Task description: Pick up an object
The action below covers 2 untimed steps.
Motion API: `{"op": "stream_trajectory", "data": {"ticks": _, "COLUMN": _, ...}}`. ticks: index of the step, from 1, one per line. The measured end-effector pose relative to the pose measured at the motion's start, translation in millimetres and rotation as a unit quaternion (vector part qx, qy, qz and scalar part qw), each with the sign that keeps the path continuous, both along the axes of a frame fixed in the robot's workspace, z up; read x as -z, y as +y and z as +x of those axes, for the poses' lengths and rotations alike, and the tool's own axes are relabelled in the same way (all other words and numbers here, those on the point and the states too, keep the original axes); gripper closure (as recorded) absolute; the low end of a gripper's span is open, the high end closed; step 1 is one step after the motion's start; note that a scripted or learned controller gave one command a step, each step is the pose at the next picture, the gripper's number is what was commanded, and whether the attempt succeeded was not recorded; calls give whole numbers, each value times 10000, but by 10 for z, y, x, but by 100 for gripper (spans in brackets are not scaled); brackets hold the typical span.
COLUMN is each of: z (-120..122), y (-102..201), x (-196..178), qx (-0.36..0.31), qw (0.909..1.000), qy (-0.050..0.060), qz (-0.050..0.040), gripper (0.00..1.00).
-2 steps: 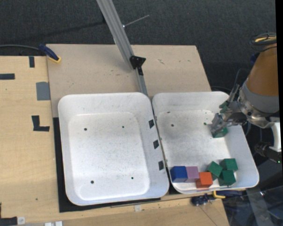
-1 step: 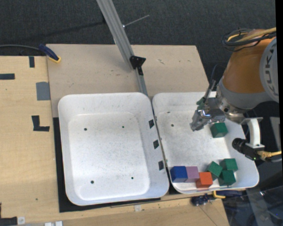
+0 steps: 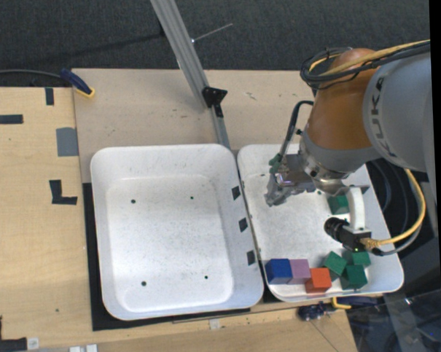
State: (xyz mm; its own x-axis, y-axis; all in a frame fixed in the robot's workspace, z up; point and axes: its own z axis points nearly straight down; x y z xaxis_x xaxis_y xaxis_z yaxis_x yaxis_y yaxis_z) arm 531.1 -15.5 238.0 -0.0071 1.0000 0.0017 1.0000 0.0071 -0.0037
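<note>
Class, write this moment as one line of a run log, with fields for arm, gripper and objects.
arm: over right bin | gripper: above bin floor, nothing seen held | objects: blue, purple, orange, green blocks at near edge

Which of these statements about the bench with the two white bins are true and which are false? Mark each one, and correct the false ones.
1. The blue block lies in the right bin. True.
2. The orange block lies in the left bin. False: it lies in the right bin, beside the purple block.
3. The gripper hangs over the right bin. True.
4. The blocks sit along the right bin's far edge. False: they cluster at its near edge.
</note>
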Motion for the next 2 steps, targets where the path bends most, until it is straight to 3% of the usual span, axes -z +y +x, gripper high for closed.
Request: {"op": "stream_trajectory", "data": {"ticks": 2, "z": 142, "y": 1033, "x": 113, "qx": -1, "qw": 10000, "qy": -10, "qz": -2, "gripper": 100}}
